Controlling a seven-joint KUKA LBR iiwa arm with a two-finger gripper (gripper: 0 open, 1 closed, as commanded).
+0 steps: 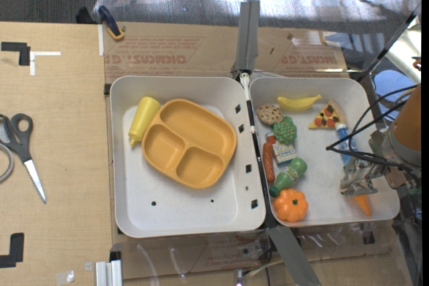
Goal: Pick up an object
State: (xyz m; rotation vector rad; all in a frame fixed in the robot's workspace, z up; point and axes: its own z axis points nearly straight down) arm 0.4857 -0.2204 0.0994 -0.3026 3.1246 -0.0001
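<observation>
Claw [358,185] low in the right bin [322,87], near its right wall, metal fingers down over a small orange carrot [362,203]; whether they are spread or pinching cannot be told. Judged risks: the carrot may slip against the wall, or cables could snag the blue tube [342,139] nearby.

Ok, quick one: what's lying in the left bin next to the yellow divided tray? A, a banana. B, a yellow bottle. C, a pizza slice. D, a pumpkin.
B: a yellow bottle lies against the left side of the divided tray in the left bin, while the banana, pizza slice and pumpkin all sit in the right bin.
</observation>
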